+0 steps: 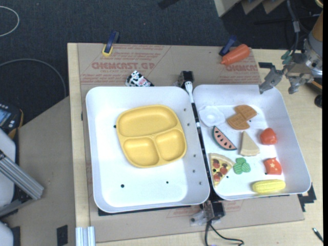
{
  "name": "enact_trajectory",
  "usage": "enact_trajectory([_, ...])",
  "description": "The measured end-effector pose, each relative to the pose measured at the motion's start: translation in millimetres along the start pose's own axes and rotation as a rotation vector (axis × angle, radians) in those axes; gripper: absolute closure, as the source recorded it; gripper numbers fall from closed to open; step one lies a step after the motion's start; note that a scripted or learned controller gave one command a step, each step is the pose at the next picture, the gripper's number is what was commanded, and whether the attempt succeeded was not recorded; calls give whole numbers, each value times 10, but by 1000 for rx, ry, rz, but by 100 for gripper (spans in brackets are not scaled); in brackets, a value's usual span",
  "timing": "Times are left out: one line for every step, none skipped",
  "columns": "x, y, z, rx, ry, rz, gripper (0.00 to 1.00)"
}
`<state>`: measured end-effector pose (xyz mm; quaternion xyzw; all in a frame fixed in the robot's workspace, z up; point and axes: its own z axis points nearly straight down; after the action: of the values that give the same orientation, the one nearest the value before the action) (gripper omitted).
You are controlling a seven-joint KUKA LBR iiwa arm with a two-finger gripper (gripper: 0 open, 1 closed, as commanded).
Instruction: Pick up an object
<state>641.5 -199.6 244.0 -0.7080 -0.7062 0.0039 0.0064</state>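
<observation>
While the arm hangs over the far right corner of the right bin, its gripper sits just above the rim with the jaws spread apart and nothing between them. Both grey fingers point down toward the surface, clear of every toy below.

That right bin holds the play food. A white round lid-like piece lies near the divider, and beside it a brown waffle with a notch cut out. Just below the waffle, a pale triangular sandwich wedge rests next to a watermelon slice. Toward the right wall sits a red tomato, and nearer me a cut strawberry. Along the near edge lie a pizza slice, a green leafy piece touching it, and a yellow corn cob.

Over in the left bin, a yellow three-compartment plate lies by itself, slightly turned.

Outside the bins, an orange carrot rests on the brown surface beyond the right bin, well apart from the gripper, and a small black-and-white toy sits just beyond the left bin's far rim. A yellow-and-blue clamp grips the far edge of the board.
</observation>
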Motion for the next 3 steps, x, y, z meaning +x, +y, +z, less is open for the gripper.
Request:
enact_trajectory([5,25,-86,-14,-3,-3,0])
enact_trajectory([67,113,463,-9,-2,-5,0])
enact_trajectory([98,55,1086,-7,-2,-3,0])
